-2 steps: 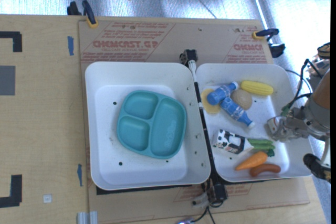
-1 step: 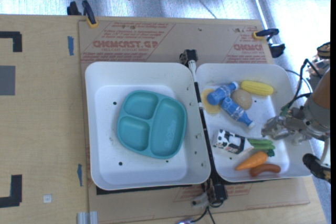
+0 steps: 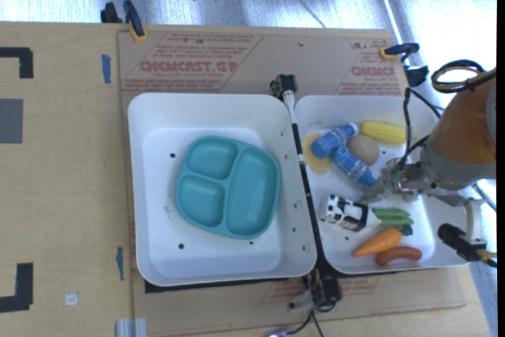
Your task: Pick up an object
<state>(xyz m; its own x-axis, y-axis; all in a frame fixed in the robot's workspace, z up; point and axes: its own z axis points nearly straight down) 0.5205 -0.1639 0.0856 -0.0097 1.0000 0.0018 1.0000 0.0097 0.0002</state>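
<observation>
We saw the arm (image 3: 465, 130) reaching in over the right bin (image 3: 422, 258), its claw (image 3: 392, 179) low among the toys, and we could not tell whether it was apart or together, nor whether it had hold of anything. Just beside the claw lay a blue bottle (image 3: 351, 164), its long axis running on a slant from upper left to lower right, the lower end toward the claw. A second blue piece (image 3: 331, 140) lay above it, next to a beige round thing (image 3: 364, 148). A yellow corn cob (image 3: 383, 131) lay nearly level, above the claw. Below the claw were a green vegetable (image 3: 393, 215), an orange carrot (image 3: 379, 241) pointing lower left, and a red sausage (image 3: 398, 255). A black-and-white toy (image 3: 344, 211) sat to the claw's lower left. The left bin (image 3: 150, 170) held a teal divided plate (image 3: 228, 186).
</observation>
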